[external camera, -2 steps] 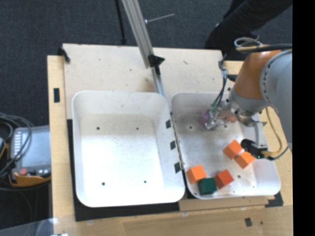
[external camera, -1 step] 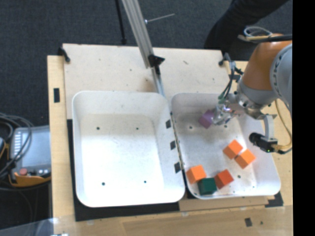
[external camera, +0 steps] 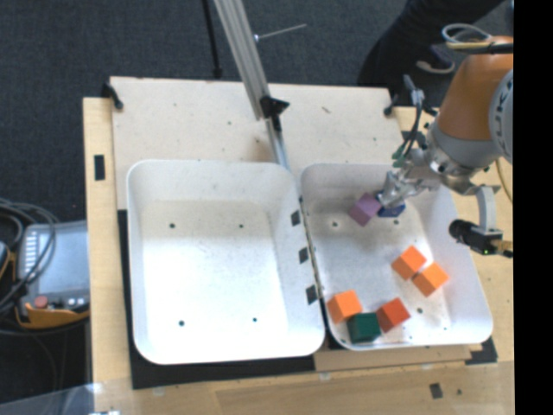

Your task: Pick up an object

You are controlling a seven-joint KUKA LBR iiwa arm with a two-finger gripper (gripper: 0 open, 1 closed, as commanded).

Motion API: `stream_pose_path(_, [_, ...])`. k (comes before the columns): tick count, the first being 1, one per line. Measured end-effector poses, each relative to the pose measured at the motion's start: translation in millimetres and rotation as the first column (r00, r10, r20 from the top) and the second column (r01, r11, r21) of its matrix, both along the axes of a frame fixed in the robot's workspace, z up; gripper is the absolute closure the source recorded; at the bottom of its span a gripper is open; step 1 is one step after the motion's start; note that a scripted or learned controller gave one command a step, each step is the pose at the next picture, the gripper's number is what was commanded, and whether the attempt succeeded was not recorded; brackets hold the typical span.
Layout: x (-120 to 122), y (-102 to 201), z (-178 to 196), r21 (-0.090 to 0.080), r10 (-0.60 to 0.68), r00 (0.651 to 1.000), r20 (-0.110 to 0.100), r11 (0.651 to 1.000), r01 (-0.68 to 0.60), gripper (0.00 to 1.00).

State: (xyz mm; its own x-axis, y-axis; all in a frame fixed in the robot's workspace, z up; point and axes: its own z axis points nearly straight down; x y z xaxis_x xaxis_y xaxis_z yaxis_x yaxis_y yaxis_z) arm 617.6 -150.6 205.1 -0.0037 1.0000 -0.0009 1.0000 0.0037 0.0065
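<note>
Gripper (external camera: 390,199) hangs low in the right bin (external camera: 458,322), its tips touching a purple block (external camera: 365,208); whether they clamp it cannot be told. Four orange blocks (external camera: 409,262) and a green block (external camera: 364,327) lie nearer the front rim

The arm (external camera: 475,102) is cut off by the frame's right side, so only its orange-banded wrist end shows above the right bin (external camera: 462,318). Where the gripper (external camera: 393,199) meets the purple block (external camera: 365,207), near that bin's far wall, the fingers are too small and blurred to separate. The green block (external camera: 364,327) partly hides behind the bin's near rim.
</note>
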Motion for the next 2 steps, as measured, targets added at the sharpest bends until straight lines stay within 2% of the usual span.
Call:
stream_pose_path(1, [1,-1,55,-0.001,0.001,1.0,0.001,1.0,-0.001,1.0])
stream_pose_path(2, [12,48,62,0.001,0.004,1.0,-0.004,1.0,-0.004,1.0])
